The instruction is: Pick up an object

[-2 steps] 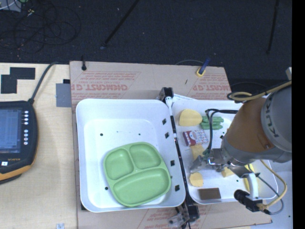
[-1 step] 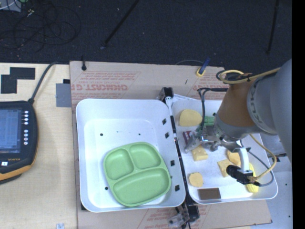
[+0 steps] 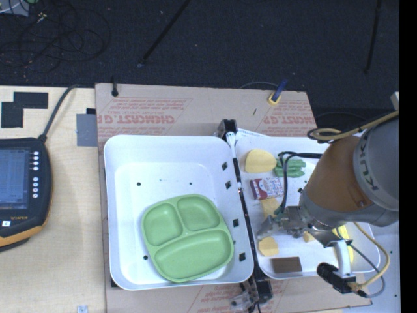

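Your arm (image 3: 348,178) fills the right side of the view, its grey body and orange band covering much of the right bin (image 3: 306,276), so you cannot see what lies beneath it. Low in that bin, the claw (image 3: 277,223) pokes out from under the wrist, but it is too dark and tangled with cabling for you to tell its state, or whether anything sits between its tips. Just below the claw lies a small yellow piece (image 3: 268,246), and below that a flat brown block (image 3: 286,265). Just above the claw you have another yellow piece (image 3: 270,205), then a red-and-white packet (image 3: 267,188), a larger yellow object (image 3: 259,161) and a green item (image 3: 291,167) partly cut off by the arm. Over in the left bin (image 3: 130,155) a green divided plate (image 3: 187,237) rests, well apart from the claw. At the desk's left edge a teach pendant (image 3: 21,191) is cropped.
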{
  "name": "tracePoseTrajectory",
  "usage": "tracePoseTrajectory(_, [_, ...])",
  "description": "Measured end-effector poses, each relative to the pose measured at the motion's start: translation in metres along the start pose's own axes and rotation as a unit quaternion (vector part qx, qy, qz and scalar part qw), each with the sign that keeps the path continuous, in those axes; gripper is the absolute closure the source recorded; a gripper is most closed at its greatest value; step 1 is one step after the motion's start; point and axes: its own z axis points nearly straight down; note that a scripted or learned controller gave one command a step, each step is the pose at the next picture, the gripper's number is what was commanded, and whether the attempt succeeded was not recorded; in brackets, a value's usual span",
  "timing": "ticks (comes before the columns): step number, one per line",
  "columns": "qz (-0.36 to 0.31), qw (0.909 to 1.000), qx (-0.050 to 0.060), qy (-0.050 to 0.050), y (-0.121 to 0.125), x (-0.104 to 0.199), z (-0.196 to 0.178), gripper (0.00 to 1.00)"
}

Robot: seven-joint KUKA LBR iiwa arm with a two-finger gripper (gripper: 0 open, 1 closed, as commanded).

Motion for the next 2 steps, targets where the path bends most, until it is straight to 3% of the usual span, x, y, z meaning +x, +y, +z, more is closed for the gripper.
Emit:
tracePoseTrajectory(1, [-0.003,1.0000,-0.002,-0.001,0.061,0.007,0.000,0.00])
tracePoseTrajectory(2, [-0.001,1.0000,0.000,0.001,0.059,0.007,-0.010,1.00])
